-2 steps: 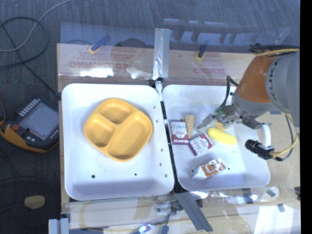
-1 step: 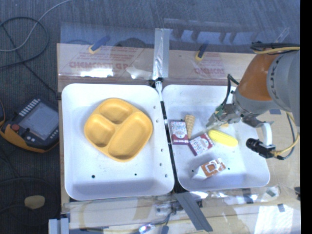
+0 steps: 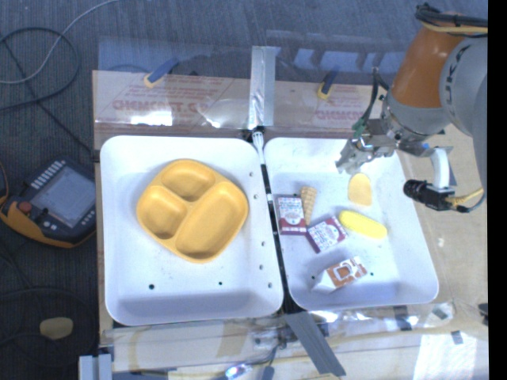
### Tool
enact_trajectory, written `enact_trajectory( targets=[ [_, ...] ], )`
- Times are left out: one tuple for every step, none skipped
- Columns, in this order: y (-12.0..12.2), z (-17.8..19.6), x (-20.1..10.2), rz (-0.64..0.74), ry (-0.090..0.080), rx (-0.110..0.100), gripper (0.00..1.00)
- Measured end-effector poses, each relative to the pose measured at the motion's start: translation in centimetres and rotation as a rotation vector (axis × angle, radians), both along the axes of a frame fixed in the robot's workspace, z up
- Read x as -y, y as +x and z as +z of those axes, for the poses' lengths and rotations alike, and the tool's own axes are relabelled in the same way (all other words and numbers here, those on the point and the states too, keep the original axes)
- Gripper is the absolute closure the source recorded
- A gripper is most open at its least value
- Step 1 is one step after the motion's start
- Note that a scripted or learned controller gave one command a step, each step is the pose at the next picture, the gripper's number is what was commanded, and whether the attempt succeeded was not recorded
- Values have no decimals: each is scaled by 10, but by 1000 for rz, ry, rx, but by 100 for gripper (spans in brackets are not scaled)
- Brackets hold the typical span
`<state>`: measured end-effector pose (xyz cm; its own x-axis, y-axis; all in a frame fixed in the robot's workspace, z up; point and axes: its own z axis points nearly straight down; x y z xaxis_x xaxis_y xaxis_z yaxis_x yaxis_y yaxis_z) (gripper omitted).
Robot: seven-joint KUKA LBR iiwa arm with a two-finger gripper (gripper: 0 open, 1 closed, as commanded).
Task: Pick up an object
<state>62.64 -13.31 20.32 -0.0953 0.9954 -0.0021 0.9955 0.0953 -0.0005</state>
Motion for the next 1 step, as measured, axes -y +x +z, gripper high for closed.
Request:
enact_trajectory(
  targets=[
    [0,0,0,-1,-1,-1,0]
  ],
)
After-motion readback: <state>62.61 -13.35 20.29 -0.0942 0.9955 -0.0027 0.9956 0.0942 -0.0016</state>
